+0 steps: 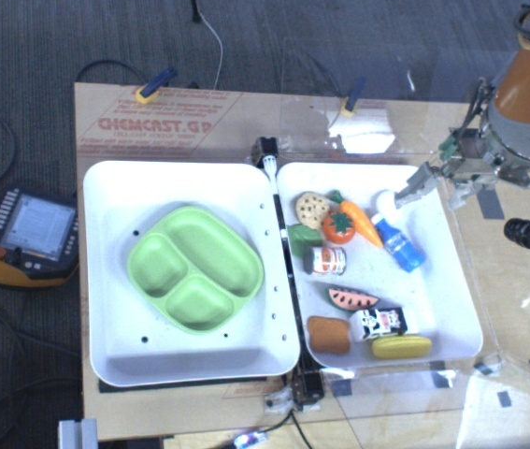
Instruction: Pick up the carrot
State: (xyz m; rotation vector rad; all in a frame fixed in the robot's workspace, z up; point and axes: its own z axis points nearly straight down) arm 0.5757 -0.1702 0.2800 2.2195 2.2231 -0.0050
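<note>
The carrot (362,224), orange with a green top, lies slanted in the upper middle of the right bin (459,279). A red tomato (337,228) touches its left side, and a blue bottle (399,241) with a white cap lies close on its right. My gripper (418,185) hangs over the bin's upper right corner, above and to the right of the carrot and just beyond the bottle's cap. It is apart from the carrot and nothing shows in its grasp.
The right bin also holds a cookie (310,209), a green piece (303,235), a small can (328,261), a watermelon slice (351,298), a brown loaf (328,334), a cow-print carton (379,323) and a yellow fruit (400,346). A green divided plate (195,267) sits in the left bin (106,213).
</note>
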